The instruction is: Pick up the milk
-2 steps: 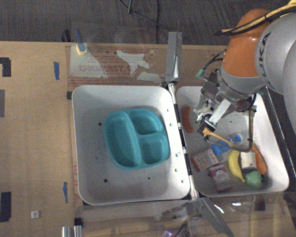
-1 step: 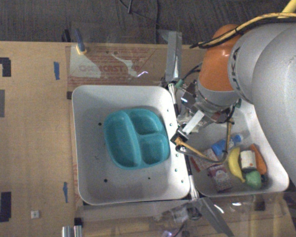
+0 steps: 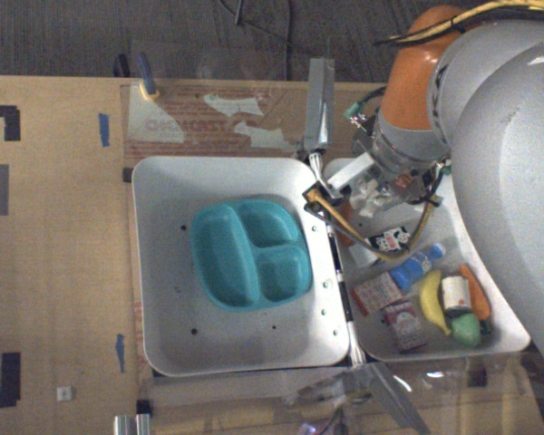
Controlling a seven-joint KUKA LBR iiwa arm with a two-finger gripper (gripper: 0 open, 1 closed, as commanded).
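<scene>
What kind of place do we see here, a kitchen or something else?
Probably a robotics lab bench, not a kitchen: a grey arm reaches over two white bins, one holding a teal divided tray, the other toy groceries like a banana.

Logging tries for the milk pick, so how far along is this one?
Nothing looks done yet. In hand: the end effector sits over the upper end of the right bin. Left: the grasp and lift. The small black-and-white carton, possibly the milk, lies in that bin.

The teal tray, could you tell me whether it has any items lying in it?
No, the teal tray sits in the left bin with all its compartments bare.
</scene>
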